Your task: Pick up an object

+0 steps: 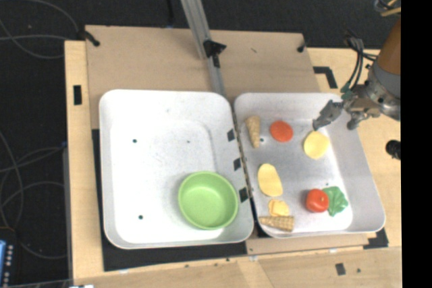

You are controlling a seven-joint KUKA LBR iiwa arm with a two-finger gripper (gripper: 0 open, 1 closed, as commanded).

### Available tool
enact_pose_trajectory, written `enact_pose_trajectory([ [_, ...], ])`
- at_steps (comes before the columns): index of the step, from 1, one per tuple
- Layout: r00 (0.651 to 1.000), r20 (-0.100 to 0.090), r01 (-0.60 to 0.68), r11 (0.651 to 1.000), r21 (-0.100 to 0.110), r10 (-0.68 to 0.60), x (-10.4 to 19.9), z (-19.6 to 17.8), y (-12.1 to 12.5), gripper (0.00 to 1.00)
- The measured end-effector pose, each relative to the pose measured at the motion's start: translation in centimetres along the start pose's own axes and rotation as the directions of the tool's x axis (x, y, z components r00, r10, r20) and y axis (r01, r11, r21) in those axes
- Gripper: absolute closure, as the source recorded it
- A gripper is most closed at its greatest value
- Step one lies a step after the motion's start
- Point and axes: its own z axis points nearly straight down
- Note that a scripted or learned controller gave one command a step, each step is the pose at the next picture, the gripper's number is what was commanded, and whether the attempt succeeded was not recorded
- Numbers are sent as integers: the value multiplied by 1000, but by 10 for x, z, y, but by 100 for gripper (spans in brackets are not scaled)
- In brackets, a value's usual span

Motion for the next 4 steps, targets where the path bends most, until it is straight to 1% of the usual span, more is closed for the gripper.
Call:
enact_pose_trajectory([
  [1, 1000, 1, 1, 1000, 0, -1, 0, 0, 0, 0],
  [2, 1000, 2, -1, 1000, 6, 1, 3, 62, 1, 0],
  [3, 1000, 3, -2, 1000, 5, 2, 6, 105, 1, 0],
  [4, 1000, 4, -4, 1000, 2, 4, 3, 122, 1, 0],
])
